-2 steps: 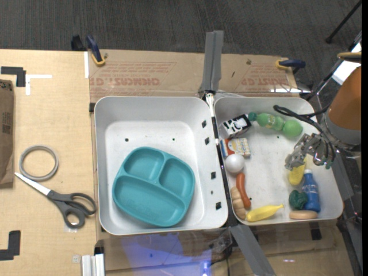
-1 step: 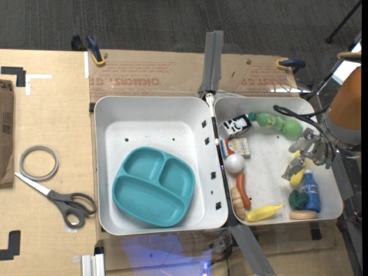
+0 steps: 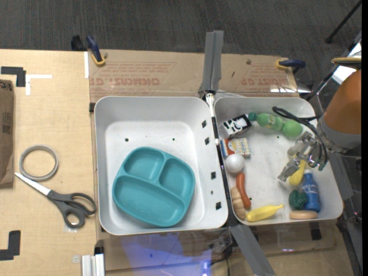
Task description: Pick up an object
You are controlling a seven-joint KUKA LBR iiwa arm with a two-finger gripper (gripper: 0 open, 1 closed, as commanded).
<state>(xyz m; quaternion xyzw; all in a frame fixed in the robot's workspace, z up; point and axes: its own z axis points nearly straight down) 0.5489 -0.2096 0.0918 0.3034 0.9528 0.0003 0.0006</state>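
- Down in the right bin (image 3: 270, 154), the hand (image 3: 293, 170) hangs low near the bin's right wall, its metal fingers pointing toward the bin floor.
- Whether it is spread or pinched cannot be told; a yellow piece (image 3: 297, 174) sits right at its tip, and I cannot tell if that piece is gripped or only lying under it.
- Just to the right of the hand stands a blue bottle (image 3: 310, 191), with a dark green object (image 3: 298, 199) beside it and a tan oblong piece (image 3: 303, 214) at the bin's near edge.
- Below and left of the hand lies a yellow banana (image 3: 264, 212); further left are an orange-red carrot-like stick (image 3: 244, 191) and a white ball (image 3: 234, 164).
- Above the hand, a green caterpillar-like toy (image 3: 280, 123) curves along the far wall, with a black-and-white item (image 3: 236, 124) and a small printed box (image 3: 241, 147) to its left.
- Well to the left, the left bin (image 3: 115, 125) holds a teal divided plate (image 3: 153, 186).
- Far left on the worktop (image 3: 46, 114) lie scissors (image 3: 60, 199) and a tape roll (image 3: 39, 162).
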